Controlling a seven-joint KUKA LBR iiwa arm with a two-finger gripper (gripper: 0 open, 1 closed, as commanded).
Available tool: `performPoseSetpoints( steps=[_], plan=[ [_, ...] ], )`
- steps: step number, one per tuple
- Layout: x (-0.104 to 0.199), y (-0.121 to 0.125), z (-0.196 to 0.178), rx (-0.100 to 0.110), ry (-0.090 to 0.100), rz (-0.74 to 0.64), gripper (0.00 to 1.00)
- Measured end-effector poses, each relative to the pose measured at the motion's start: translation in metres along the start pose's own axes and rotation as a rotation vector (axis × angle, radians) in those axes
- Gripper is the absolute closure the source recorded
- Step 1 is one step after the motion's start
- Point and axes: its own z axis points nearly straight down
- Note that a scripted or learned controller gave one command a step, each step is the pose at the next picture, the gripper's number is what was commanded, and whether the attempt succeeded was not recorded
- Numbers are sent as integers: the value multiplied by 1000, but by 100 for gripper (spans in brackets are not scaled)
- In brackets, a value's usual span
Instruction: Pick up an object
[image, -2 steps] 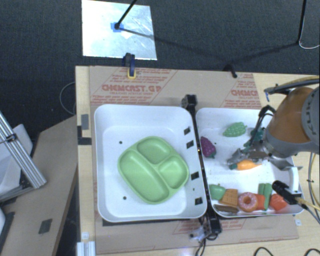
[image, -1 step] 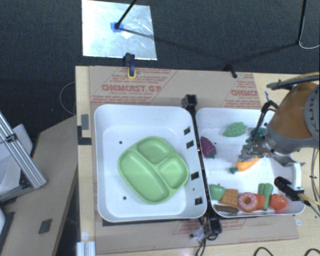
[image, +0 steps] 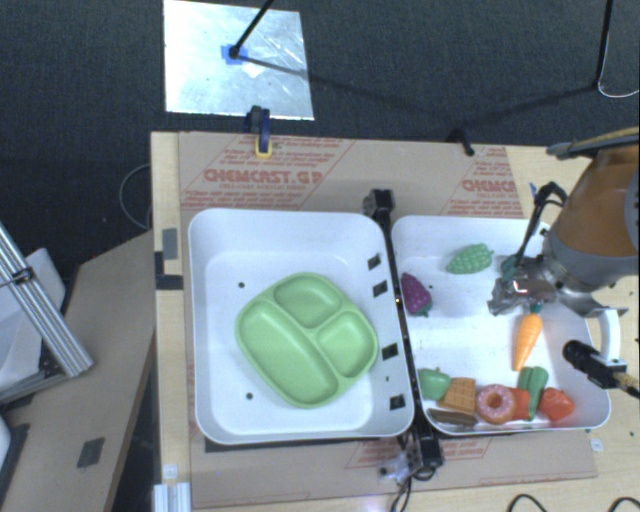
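Note:
My gripper (image: 514, 291) hangs over the right bin (image: 450, 330), near its right side. An orange toy carrot (image: 526, 341) lies upright in the view just below the gripper, its top end close to the gripper's tip. A green bumpy toy vegetable (image: 468, 260) lies to the gripper's upper left. A purple toy (image: 415, 294) rests by the bin's left wall. Along the front wall sit a green pepper (image: 433, 381), a waffle piece (image: 461, 394), a pink donut (image: 495, 402), a red-and-green piece (image: 532, 385) and a red tomato (image: 556, 404).
The left bin (image: 230, 260) holds a light green divided plate (image: 305, 339). A black divider with clips (image: 392, 300) runs between the bins. The arm's grey and orange body (image: 600, 230) overhangs the right bin's far right corner.

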Motion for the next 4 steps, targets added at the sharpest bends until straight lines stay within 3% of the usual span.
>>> performPoseSetpoints(
  steps=[2, 4],
  plan=[
    [5, -1, -71, -2, 0, -1, 100],
    [101, 51, -77, -2, 1, -3, 100]
  ],
)
